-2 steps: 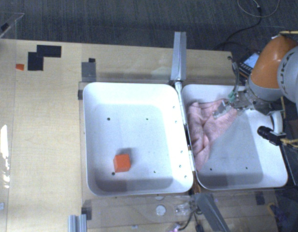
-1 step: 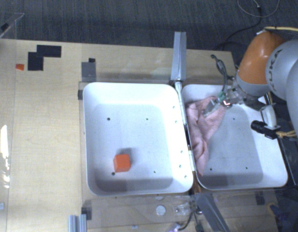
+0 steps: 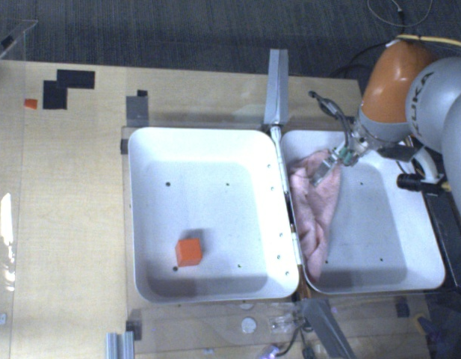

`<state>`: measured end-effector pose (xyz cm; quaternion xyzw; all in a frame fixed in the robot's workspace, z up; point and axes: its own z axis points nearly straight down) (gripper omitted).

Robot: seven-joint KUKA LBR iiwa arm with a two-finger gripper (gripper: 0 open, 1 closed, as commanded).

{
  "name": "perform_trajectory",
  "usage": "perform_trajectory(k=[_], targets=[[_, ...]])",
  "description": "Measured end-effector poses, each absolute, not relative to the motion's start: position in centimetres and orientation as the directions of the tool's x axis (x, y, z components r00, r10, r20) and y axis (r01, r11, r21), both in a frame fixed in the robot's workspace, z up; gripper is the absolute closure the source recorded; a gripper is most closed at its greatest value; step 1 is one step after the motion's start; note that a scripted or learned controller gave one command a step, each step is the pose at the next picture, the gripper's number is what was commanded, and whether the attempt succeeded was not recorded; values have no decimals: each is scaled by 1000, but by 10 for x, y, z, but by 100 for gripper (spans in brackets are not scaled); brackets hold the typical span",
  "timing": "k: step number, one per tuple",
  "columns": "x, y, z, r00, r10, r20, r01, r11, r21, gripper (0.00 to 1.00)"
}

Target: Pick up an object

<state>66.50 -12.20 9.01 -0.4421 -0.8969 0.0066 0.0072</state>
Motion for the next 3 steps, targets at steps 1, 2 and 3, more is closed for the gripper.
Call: perform_trajectory(k=[1,2,3], targets=[[645,-121,93,-686,727,-8,727,686,7,0],[653,-95,92,-659,752,-9,752,659,8,0],[656,-93,106,-660,751,-16,751,660,18,100]])
